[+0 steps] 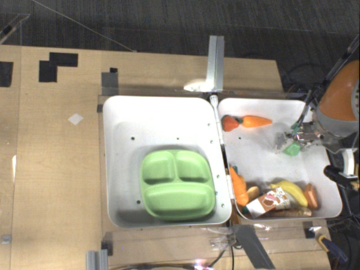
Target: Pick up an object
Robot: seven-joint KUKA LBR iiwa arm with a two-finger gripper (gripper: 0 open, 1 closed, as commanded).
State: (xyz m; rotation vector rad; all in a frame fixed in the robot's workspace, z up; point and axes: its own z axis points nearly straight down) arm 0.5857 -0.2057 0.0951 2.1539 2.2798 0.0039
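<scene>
My gripper (298,137) reaches in from the right over the upper right part of the right bin (253,151). A small green block (291,148) sits right at its tip, with a grey shadow just to its left on the bin floor. I cannot make out whether the block is held or merely touched. An orange toy carrot with a red end (247,121) lies at the back of the same bin, well left of the gripper.
At the right bin's front lies a pile: an orange piece (239,189), a banana (290,189), a printed packet (270,201) and a brown piece (311,196). The left bin (121,128) holds a green divided plate (177,183).
</scene>
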